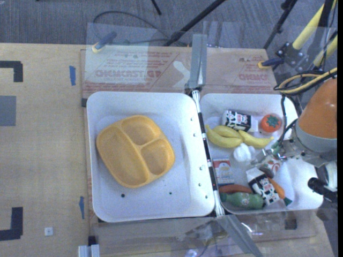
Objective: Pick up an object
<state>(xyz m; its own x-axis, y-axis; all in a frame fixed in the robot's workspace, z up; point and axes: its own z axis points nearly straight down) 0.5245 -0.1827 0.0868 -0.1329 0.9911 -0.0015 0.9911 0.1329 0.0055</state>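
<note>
Gripper (269, 157) low in right bin (307, 194), near its centre | jaw state unclear | yellow plate (135, 150) in left bin (104, 116)

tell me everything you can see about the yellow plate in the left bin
The yellow plate is a rounded, shallow tray of what looks like matte plastic, split by raised ridges into three compartments: one large along its left side, two smaller on the right. It lies flat and right side up, turned at an angle, near the middle of the left bin. Nothing rests in it, and it touches only the bin floor.
</note>
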